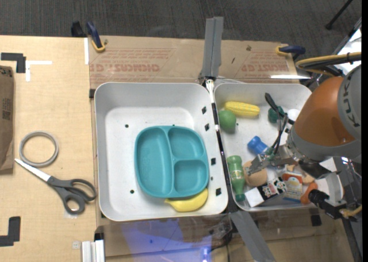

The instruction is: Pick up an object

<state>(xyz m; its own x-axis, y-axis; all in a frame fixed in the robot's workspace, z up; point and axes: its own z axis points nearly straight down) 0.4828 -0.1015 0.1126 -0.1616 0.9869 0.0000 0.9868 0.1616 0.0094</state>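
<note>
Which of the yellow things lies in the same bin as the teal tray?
The banana, tucked under the tray's near edge in the left bin; the corn lies in the right bin.

Both white bins, left (109, 140) and right (241, 87), look like smooth, slightly glossy plastic, and the teal divided tray (171, 160) has the same smooth plastic sheen, as do the yellow banana (190, 202), the corn cob (242, 108) and the green bottle (236, 172). The bench top (46, 209) is pale matt wood, with a sheet of dull brown printed cardboard (149, 66) behind the bins. The scissors (60, 186) show bright metal blades and grey plastic handles, the tape roll (39, 148) is greyish and faintly shiny, and the arm's orange band (325, 114) looks smooth and satin.
</note>
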